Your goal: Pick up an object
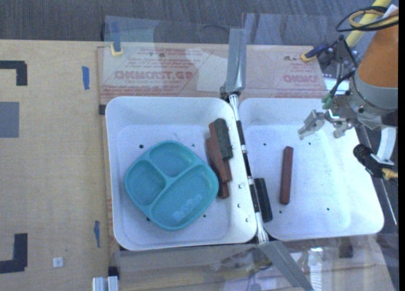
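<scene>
Gripper [324, 123], fingers apart and empty, hovers far-right — best centred above the brown stick [286, 174], straddling its width.

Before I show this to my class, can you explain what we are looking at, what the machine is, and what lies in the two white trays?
One camera looks down at a slant on a bench. The machine at the right is a robot arm, grey with an orange band, ending in a two-fingered pincer that hangs open over the right bin and holds nothing. That bin contains a brown stick, and a black bar lies near the divide between the bins. The left bin contains a teal divided plate, with a brown stick and a dark green bar beside it.
</scene>
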{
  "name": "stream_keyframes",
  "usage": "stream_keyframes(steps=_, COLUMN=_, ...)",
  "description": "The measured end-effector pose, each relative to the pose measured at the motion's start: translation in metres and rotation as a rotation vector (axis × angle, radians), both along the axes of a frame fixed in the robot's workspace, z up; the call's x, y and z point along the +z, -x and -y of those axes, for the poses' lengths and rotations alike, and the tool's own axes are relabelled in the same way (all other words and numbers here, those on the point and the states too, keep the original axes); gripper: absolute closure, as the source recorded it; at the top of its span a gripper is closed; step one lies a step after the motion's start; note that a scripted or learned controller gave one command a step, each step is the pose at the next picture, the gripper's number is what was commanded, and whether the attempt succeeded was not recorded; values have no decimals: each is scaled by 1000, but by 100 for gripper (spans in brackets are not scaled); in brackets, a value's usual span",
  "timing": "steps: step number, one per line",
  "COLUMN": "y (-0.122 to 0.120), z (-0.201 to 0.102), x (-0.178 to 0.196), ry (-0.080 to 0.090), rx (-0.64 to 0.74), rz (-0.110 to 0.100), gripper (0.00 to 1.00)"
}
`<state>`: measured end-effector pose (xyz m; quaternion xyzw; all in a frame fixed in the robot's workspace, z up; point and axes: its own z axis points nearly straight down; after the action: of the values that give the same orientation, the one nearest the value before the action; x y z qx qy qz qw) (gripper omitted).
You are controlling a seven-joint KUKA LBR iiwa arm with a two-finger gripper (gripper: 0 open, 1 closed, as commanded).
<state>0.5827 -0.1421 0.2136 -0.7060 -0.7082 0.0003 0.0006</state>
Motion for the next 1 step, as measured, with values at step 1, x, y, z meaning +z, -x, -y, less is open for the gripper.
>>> stream_keyframes(steps=1, y=4, z=-13, x=-125, ry=2, rx=51, rz=11, gripper=0)
